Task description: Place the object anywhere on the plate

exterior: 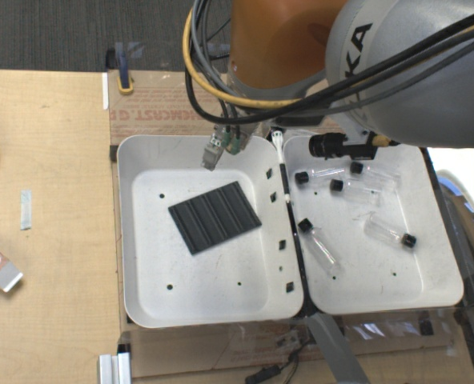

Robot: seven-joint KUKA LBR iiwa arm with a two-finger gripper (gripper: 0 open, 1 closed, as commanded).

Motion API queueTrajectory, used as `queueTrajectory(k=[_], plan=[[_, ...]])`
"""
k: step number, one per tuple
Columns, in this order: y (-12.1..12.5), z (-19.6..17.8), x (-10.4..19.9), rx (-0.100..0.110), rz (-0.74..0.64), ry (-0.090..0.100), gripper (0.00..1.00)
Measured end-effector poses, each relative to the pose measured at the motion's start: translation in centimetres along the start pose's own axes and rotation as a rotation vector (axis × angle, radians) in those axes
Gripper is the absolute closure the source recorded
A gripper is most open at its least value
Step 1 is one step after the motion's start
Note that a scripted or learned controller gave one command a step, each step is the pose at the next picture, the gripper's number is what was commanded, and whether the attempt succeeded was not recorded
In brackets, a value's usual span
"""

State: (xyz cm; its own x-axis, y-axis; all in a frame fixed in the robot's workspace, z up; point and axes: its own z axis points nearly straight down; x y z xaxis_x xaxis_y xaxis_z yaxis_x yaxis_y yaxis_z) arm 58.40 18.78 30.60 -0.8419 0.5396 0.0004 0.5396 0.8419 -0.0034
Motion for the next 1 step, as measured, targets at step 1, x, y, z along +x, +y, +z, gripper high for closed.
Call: queueTrajectory(k=[1], plan=[[1.86, 8.25, -6.13, -0.002, 0.050, 0.000, 1.00]])
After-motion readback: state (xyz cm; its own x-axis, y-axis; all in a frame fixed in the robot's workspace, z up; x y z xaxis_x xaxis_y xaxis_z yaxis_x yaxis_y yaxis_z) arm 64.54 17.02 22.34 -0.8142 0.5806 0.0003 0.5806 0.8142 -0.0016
